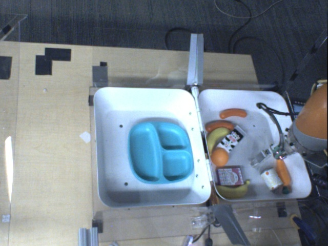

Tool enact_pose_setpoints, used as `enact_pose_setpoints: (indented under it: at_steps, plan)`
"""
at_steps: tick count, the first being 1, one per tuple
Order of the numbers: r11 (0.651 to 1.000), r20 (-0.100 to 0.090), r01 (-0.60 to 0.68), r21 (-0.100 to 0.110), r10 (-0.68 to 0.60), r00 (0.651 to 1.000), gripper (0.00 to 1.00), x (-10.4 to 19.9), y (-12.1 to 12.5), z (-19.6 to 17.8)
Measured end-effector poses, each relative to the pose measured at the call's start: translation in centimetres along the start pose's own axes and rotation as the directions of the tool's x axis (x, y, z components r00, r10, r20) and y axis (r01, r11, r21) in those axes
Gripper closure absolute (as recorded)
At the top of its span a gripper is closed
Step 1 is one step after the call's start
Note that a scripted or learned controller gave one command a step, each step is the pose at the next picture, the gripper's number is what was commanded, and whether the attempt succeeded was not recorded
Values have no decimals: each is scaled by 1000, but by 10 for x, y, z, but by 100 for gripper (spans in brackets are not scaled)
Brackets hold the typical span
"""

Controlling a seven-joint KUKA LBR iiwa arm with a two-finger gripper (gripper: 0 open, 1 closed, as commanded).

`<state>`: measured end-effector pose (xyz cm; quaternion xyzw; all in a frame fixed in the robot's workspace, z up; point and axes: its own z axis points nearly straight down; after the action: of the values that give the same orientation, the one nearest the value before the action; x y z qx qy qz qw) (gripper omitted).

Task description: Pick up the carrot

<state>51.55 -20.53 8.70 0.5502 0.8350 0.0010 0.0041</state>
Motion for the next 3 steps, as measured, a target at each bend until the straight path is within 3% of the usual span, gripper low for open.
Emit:
enact_pose_setpoints:
  at_steps: [1,2,3]
  plan:
    - [1000,-6,10,6,-10,1000,0,5,39,-54]
    - [973,3,229,-4,-229,973,0,58,-1,-3]
    - [827,3,562,-5,-562,827,0,12,-20,-1]
